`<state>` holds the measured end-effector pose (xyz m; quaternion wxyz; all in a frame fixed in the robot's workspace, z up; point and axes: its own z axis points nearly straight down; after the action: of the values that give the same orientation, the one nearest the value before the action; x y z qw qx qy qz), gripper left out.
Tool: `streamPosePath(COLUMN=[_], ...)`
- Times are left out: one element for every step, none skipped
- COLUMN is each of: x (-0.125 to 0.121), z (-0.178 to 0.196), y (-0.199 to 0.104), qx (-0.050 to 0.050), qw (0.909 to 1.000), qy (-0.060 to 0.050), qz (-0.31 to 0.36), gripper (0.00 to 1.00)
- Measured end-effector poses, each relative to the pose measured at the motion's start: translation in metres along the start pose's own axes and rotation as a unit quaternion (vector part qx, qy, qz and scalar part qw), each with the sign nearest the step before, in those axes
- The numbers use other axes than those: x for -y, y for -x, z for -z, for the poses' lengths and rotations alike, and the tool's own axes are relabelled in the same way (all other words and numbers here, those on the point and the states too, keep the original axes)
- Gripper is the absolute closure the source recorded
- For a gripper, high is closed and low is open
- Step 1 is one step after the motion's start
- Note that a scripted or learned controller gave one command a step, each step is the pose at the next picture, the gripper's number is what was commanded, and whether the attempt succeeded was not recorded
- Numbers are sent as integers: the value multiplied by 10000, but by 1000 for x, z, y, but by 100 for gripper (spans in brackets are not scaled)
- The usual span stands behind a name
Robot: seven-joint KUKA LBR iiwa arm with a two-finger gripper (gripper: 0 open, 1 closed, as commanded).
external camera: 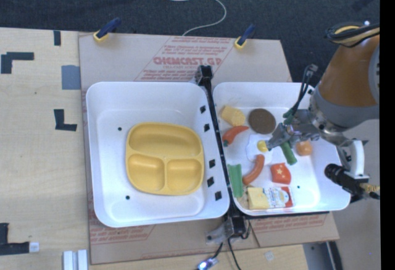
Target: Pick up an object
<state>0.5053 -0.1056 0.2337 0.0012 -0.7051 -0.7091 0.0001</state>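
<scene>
The arm (349, 77) reaches in from the right and its tool (281, 138) hangs low over the right bin (308, 201), in the middle of a crowd of toy food. I cannot tell how the tool is set or whether it has anything, because the parts are dark and small and mixed up with the toys under them. The toys to pick from are all in this bin: a green stick (289, 154) just beside the tool, a small orange ball (303, 148) next to that, a brown round cookie (261, 120) near the top, a yellow piece (232, 115) by the bin's left wall, a red pepper (234, 134), a hot dog (254, 169), a red piece (281, 173), a green bean (235, 180) and a little packet (270, 197) at the bottom. The left bin (105, 139) has a yellow tray (165, 157) in it. I think the big trouble is that the toys sit so close together. The tool could come down on two at once, or bump one away and close on nothing. The green stick is thin and could slip out or twist. The round ball could roll off. If the tool goes too low it could push on the bin floor.
</scene>
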Motion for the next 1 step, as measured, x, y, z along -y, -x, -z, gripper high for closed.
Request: streamPosePath(x=[-2], z=[-13], y=[-50], qx=[0], qw=[10000], qy=[-9], qz=[2], gripper=[100])
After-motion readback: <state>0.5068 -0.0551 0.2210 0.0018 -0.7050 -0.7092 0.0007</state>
